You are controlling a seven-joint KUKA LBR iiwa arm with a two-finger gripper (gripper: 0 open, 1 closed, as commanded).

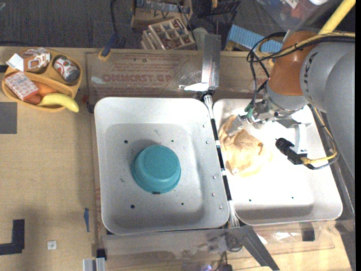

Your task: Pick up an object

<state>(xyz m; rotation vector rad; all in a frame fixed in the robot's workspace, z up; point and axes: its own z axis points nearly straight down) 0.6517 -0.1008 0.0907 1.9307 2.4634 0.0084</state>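
A tan, bread-like lump (243,149) lies at the left side of the right bin (293,202), close to the divider. My gripper (252,116) hangs over the lump's upper right end, low in the bin and seemingly touching it. The grey arm and its orange band (289,66) cover the bin's far right corner. A teal bowl (157,168) sits upside down in the middle of the left bin (113,113), well away from the gripper.
A black plug on a yellow cable (290,150) dangles from the arm over the right bin. A yellow tray of toy food with a banana (39,86) sits on the bench at far left. A cardboard strip (141,75) runs behind the left bin.
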